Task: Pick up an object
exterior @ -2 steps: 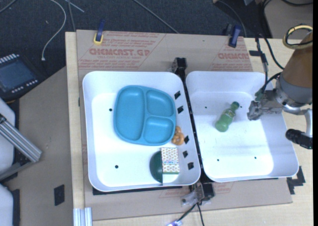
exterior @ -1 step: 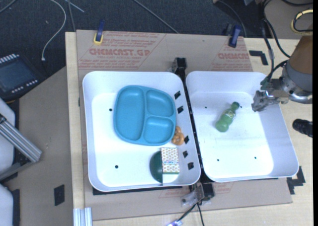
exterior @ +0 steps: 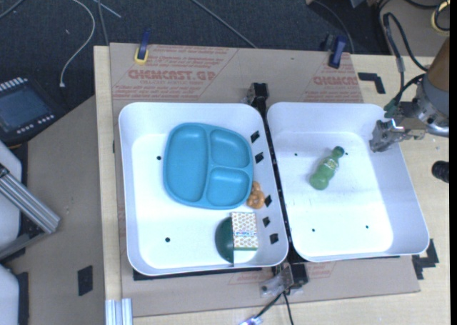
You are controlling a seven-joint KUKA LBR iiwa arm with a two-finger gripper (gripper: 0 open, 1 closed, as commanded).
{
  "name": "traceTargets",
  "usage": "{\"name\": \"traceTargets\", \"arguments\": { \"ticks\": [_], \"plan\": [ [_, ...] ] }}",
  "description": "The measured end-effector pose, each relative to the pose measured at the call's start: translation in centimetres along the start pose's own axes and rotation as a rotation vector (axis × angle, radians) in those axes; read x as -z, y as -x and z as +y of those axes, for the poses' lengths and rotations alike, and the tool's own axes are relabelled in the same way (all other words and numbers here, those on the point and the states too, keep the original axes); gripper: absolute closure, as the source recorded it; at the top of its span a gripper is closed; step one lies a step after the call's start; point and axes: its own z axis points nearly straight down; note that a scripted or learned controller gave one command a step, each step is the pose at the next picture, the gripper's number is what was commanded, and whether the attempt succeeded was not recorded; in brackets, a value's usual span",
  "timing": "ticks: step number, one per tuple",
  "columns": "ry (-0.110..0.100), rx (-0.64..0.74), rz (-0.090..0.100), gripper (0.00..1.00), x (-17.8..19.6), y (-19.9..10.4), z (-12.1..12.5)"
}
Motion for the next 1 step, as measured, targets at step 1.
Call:
{"name": "traceTargets", "arguments": {
  "ticks": [1],
  "plan": [
    [-0.007,0.003,0.004,1.00,-0.35,-4.83,0.07]
  ]
}}
